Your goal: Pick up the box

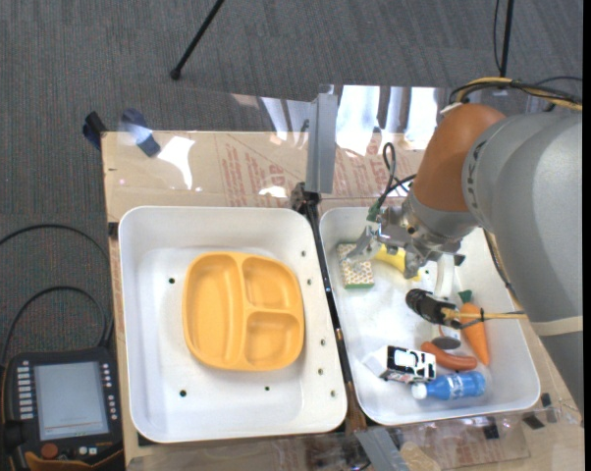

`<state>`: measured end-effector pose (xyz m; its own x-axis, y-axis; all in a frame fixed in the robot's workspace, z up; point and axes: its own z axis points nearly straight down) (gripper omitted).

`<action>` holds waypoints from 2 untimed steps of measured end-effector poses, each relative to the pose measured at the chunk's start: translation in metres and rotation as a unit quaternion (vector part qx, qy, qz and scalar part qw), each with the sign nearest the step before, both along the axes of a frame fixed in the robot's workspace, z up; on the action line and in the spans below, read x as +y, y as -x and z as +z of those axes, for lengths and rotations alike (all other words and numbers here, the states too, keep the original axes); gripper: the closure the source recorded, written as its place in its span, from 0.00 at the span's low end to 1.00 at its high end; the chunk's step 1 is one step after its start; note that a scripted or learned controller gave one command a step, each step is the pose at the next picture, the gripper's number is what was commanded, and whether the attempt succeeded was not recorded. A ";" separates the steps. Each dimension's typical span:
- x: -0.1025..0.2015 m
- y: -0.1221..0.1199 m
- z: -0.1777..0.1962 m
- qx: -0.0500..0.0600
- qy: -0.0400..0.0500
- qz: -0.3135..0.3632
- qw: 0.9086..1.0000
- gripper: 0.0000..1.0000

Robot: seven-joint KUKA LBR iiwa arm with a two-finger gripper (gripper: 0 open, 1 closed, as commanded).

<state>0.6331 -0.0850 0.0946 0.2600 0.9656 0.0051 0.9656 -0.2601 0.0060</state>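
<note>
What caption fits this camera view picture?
Robot arm reaching into right bin of small items; yellow divided plate in left bin.

One fixed camera looks down at a slant from above the bench (227, 170), taking in both bins.

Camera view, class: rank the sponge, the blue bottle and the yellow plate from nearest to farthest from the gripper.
1. Sponge, right bin's upper left, beside the gripper.
2. Blue bottle, right bin's lower edge.
3. Yellow plate, middle of the left bin; close to the bottle's distance, so the last two are nearly tied.
</note>
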 end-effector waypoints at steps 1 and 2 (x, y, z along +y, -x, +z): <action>0.005 -0.014 0.000 -0.001 0.004 0.087 0.996 0.00; 0.005 -0.014 0.000 -0.001 0.002 0.072 0.997 0.00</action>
<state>0.6470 -0.0796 0.0942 0.1192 0.9929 0.0018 0.9928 -0.1193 0.0086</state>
